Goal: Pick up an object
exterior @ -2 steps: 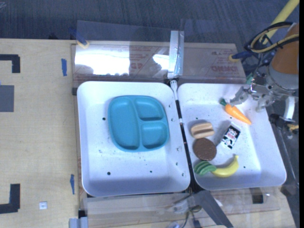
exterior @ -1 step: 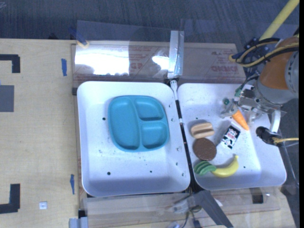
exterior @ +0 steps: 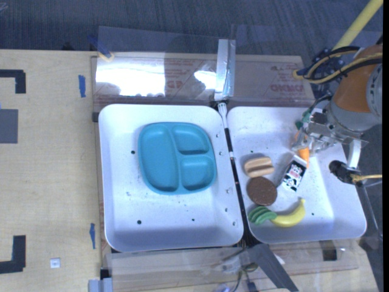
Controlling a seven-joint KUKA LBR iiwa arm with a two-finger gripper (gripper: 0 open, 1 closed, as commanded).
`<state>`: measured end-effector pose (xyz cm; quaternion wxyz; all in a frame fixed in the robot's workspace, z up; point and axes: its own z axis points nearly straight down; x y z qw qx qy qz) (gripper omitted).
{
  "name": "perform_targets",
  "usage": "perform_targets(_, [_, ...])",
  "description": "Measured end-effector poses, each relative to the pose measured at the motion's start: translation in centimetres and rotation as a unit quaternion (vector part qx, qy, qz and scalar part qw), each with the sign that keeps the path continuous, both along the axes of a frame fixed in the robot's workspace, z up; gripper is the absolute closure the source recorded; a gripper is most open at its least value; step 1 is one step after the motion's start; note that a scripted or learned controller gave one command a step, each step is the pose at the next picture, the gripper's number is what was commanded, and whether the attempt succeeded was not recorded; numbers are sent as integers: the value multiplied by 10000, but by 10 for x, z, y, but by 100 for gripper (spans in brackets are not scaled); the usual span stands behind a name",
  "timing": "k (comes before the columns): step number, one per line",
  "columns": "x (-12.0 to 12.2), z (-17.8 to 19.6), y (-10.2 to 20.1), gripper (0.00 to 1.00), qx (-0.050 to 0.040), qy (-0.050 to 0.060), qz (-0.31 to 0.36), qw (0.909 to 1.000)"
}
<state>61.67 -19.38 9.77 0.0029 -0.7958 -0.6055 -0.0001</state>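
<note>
Step in hand, by my reading: approach for grasp. Gripper (exterior: 307, 140) low over right bin (exterior: 346, 221), near its far right part; finger spread cannot tell.

Advice: pick one target, descend straight, avoid clipping neighbours.

Nearest candidate: small orange piece (exterior: 303, 156) directly beneath gripper, touching black-and-white carton (exterior: 294, 176) just below-left. Bun (exterior: 258, 164), brown disc (exterior: 262, 191), banana (exterior: 289, 216) farther left and nearer camera.

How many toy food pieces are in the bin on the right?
4: a hot dog bun near the divider, a brown round patty just below it, a green piece and a banana by the front wall. The arm may hide more.
</note>
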Motion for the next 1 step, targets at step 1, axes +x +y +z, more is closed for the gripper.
perform_targets(1, [45,77,37,100,9,148,320,9994])
